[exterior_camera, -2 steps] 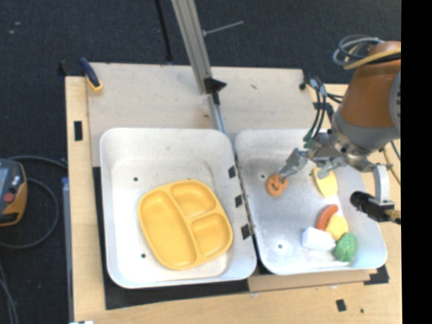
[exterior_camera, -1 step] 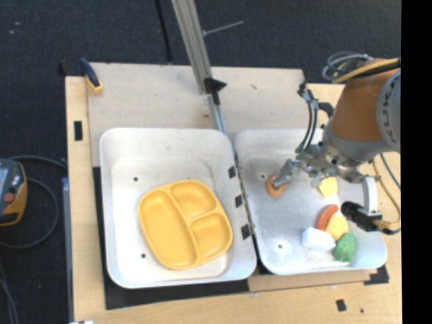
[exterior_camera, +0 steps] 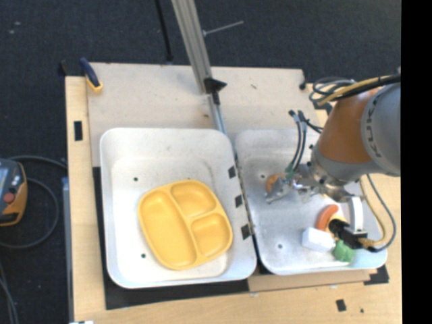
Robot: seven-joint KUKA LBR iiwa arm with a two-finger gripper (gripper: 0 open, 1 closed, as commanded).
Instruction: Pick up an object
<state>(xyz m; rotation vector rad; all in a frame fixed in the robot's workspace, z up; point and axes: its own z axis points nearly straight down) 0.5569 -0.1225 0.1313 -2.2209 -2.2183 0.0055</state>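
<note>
End effector [exterior_camera: 275, 189] blurred in right bin [exterior_camera: 270, 150]; grip unclear

A robotics lab. A bare wooden tabletop [exterior_camera: 270, 79] carries two white bins [exterior_camera: 121, 147] on dark carpet. An aluminium camera rail [exterior_camera: 192, 36] and loose cables [exterior_camera: 37, 187] surround it.

Tabletop [exterior_camera: 148, 93], tan, carries a left bin [exterior_camera: 118, 154]. Metal rail [exterior_camera: 192, 36] rises slantwise beyond the bin's far right corner. Small blue-yellow item [exterior_camera: 90, 74], maybe a clamp, beyond its far left corner. Orange-black device [exterior_camera: 11, 193] left of the bin, off the tabletop.
</note>
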